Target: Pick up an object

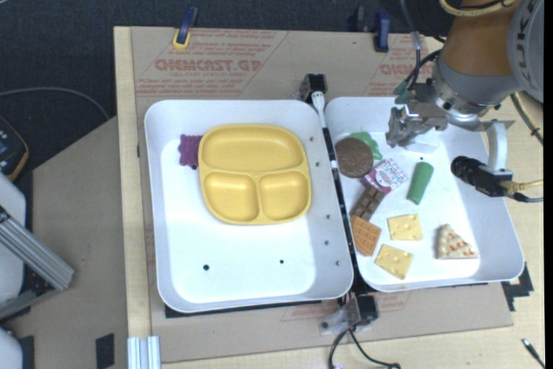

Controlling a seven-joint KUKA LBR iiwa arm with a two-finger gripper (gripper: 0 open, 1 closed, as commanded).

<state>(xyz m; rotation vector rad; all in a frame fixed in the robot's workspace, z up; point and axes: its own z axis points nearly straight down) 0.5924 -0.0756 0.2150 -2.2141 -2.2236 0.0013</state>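
The gripper hovers over the right bin's far side; its opening I cannot tell. Near it lies a green cylinder, probably light, stiff and smooth; grasp across its middle.

The bench is viewed from one fixed camera set above it, angled downward at a slant. Both white bins are framed whole, and the arm is seen entering from the right.
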